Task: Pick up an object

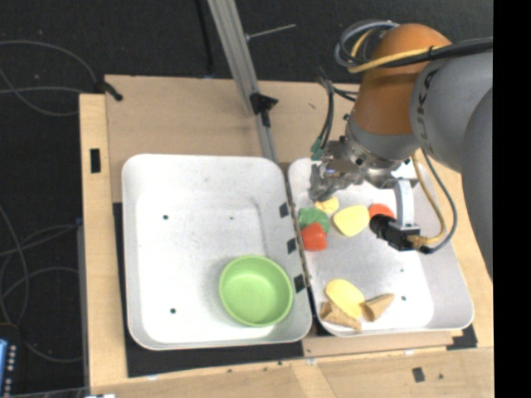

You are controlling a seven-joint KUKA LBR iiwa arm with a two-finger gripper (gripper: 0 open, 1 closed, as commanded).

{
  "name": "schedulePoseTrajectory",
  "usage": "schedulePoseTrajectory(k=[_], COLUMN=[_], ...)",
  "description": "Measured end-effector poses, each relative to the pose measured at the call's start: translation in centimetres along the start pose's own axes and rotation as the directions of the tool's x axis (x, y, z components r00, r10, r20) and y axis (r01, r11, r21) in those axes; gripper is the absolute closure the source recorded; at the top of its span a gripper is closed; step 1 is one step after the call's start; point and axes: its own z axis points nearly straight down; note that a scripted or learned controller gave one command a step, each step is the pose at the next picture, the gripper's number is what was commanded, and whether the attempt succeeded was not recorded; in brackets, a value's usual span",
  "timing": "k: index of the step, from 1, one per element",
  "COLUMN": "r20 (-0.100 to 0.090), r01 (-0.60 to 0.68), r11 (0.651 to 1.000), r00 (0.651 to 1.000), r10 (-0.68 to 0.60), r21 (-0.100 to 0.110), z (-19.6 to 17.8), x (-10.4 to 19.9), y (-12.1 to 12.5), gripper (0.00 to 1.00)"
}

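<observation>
A cluster of small objects is seen in the right bin point(440, 293), and no single one is marked out as the thing to be picked. Nearest the gripper point(322, 187) lies a small yellow piece point(328, 206), just below the tool tip and possibly touched by it; contact cannot be judged. Beside it to the right a larger pale yellow piece point(351, 220) is seen, and further right an orange-red piece point(381, 211) is partly covered by a black fitting point(397, 235) on the arm's cabling. Against the bin's left wall a green piece point(310, 217) rests with a red-orange piece point(314, 237) touching it from below. Near the bin's front edge a yellow rounded piece point(343, 293) lies, flanked by two tan, cone-like pieces point(378, 306), one at its lower left and one at its right.

The gripper is positioned low over the upper left part of the right bin, close to the divide between the bins. Whether it is released or clenched cannot be told, and nothing is seen to be grasped by it. Above it the orange band point(397, 81) and the grey arm point(460, 106) are seen entering from the right.

In the left bin point(182, 197) a light green bowl point(255, 291) is placed upright near the front right corner. Both bins are borne by a brown bench point(166, 114), and a slanted metal rail point(236, 56) crosses the bench behind them.
</observation>
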Motion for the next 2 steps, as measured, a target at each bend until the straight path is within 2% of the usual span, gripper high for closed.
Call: schedulePoseTrajectory(k=[1,2], r20=[0.000,0.002], r01=[0.000,-0.002], r11=[1.000,1.000], r00=[1.000,1.000], r10=[0.000,0.002], r21=[0.001,0.001], z=[-0.4,0.6], x=[5.4,10.0], y=[0.3,2.2], gripper=[1.00,1.00])
